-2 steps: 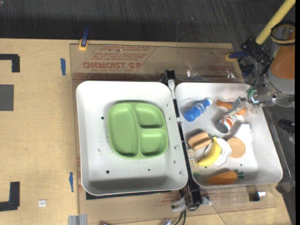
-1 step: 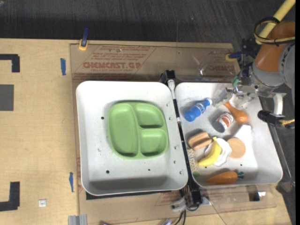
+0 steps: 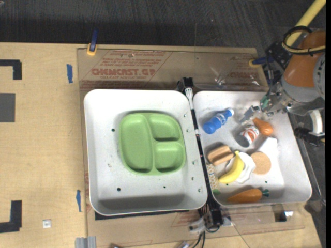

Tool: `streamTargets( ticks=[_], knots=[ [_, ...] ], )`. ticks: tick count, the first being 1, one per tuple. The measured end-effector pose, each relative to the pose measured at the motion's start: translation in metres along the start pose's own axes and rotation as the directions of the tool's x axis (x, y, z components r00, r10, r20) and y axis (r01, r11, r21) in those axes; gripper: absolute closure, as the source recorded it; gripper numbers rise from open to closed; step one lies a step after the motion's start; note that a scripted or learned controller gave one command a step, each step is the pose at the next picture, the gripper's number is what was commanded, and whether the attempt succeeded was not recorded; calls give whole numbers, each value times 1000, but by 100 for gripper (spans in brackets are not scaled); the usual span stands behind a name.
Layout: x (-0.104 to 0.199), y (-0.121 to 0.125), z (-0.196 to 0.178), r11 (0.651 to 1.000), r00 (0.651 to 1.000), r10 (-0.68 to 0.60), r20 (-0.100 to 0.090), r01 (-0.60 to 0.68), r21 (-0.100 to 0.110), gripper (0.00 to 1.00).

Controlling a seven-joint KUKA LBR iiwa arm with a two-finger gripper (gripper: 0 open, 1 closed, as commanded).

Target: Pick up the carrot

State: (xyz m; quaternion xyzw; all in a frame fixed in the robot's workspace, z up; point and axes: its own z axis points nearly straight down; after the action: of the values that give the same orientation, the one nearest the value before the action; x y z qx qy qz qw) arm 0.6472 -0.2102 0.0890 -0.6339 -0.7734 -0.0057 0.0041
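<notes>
Gripper (image 3: pixel 254 111) at right bin's (image 3: pixel 295 159) far edge, above can (image 3: pixel 250 135); finger state indeterminate. Carrot (image 3: pixel 245 195) lies at near wall, beside banana (image 3: pixel 232 170) and cookie (image 3: pixel 261 162).

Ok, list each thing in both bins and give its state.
carrot: lying flat at the right bin's near edge, untouched
blue bottle: on its side
banana: resting on a white item
green plate: right way up in the left bin
claw: over the right bin's far side
</notes>
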Motion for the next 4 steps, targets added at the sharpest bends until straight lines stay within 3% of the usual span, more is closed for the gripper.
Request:
streamTargets(
  ticks=[1, 2, 3, 4],
  knots=[
    [-3, 4, -1, 1000, 1000, 10, -9, -10, 10, 0],
    [-2, -8, -1, 999, 999, -49, 1, 49, -5, 0],
    [37, 26, 3, 1000, 1000, -14, 15, 14, 2, 0],
    [4, 24, 0, 976, 976, 218, -16, -218, 17, 0]
  ],
)
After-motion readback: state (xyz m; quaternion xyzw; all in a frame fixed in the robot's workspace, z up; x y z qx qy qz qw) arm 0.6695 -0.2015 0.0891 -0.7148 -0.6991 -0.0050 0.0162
